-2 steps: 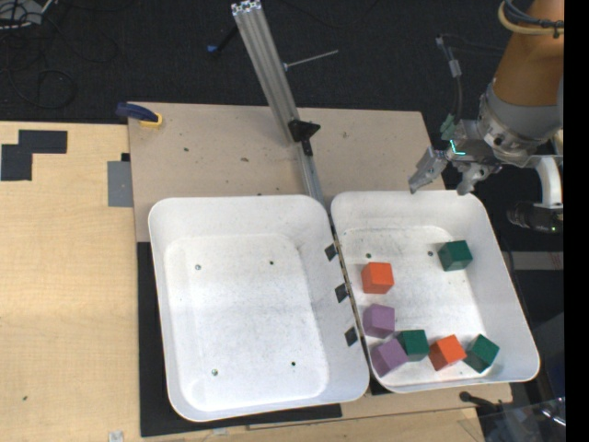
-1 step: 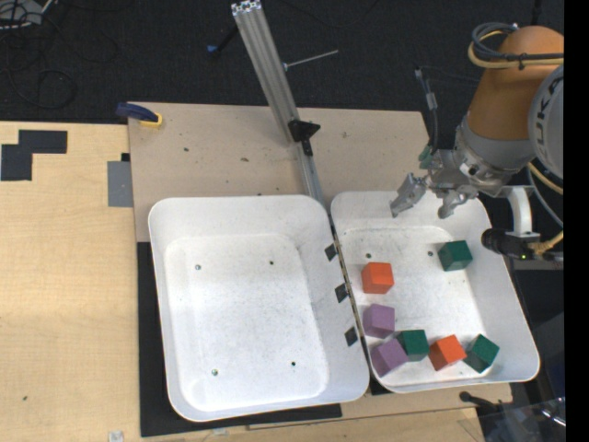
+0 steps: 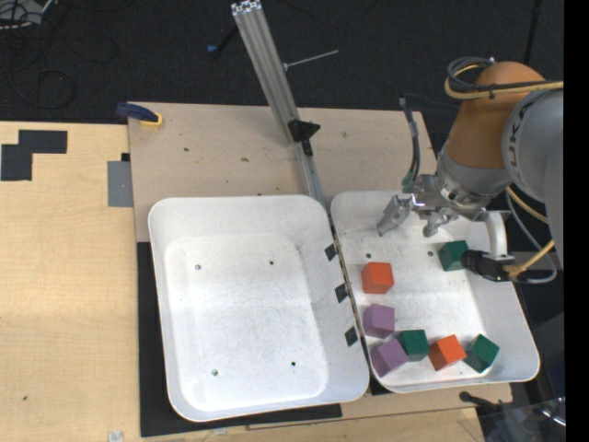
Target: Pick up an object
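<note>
My gripper [image 3: 407,227] hangs over the far part of the right bin [image 3: 515,320], its two fingers spread open with nothing between them. An orange cube [image 3: 377,277] lies below and slightly left of it, apart from the fingers. A green cube [image 3: 453,254] sits just right of the gripper. Nearer the front of the bin lie two purple cubes [image 3: 379,319] [image 3: 388,354], a green cube [image 3: 414,343], a second orange cube [image 3: 447,351] and another green cube [image 3: 481,352].
The left bin [image 3: 166,247] stands beside the right one, with black clips [image 3: 339,292] along the shared edge. A slanted aluminium post [image 3: 271,72] rises behind the bins. A blue clamp [image 3: 138,112] sits at the bench's far left corner.
</note>
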You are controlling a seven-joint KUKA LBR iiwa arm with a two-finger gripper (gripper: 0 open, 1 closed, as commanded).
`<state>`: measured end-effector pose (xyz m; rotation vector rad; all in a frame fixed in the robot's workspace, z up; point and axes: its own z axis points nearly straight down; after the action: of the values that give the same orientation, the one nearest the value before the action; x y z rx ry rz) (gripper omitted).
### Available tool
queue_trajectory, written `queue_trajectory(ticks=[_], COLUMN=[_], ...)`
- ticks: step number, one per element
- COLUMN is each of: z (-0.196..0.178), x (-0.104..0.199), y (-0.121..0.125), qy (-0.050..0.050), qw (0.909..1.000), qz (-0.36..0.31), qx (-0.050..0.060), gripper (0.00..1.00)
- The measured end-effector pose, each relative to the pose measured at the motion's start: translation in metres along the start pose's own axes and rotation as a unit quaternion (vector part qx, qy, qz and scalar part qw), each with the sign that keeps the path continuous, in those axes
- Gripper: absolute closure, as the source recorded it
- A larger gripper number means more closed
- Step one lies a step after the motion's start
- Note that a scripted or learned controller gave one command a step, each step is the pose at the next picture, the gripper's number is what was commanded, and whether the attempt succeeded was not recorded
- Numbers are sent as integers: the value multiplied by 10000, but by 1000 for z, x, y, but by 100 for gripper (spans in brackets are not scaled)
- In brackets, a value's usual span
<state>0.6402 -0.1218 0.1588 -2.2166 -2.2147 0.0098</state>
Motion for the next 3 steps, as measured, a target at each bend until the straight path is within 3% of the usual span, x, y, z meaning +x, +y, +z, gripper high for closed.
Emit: queue_trajectory(ticks=[1,2,3], z=[65,50,5], x=[4,2,4], y=[2,3,9], qy=[2,-3,-7], qw=[10000,10000,10000], qz=[-1,27,-7], qx=[-2,-32,-61], gripper=[0,100,100])
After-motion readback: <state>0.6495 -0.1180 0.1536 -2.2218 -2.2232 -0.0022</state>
